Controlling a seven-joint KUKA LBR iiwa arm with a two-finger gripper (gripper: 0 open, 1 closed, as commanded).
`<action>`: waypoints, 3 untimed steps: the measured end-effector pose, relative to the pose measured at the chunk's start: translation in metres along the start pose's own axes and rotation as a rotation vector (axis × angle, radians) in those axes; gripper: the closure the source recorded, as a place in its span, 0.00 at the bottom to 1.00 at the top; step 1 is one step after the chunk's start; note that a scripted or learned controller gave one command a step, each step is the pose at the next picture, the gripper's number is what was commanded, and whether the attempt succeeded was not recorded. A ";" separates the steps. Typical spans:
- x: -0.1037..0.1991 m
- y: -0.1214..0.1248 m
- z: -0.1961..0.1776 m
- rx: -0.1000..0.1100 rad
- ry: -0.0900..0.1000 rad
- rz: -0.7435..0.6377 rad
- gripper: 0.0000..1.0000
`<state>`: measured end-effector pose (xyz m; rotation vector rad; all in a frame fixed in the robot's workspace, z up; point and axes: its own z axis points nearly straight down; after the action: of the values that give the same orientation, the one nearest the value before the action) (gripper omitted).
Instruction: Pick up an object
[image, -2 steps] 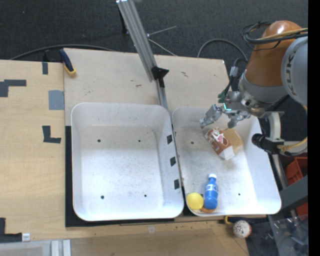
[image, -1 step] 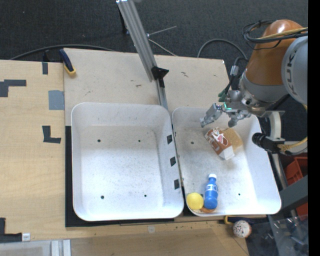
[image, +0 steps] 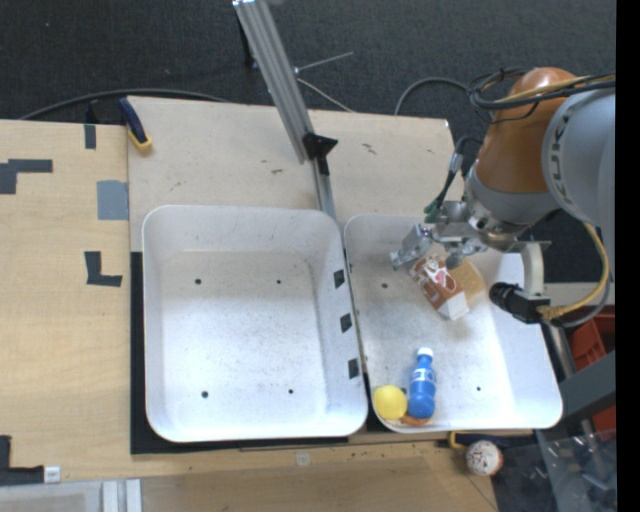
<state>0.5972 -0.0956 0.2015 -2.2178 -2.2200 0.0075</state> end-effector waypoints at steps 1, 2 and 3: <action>0.000 -0.002 0.065 0.003 0.001 0.000 0.00; 0.001 -0.002 0.115 -0.005 -0.001 -0.001 0.00; 0.002 -0.002 0.103 -0.004 0.001 -0.001 1.00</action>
<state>0.5947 -0.0940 0.0987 -2.2177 -2.2233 0.0024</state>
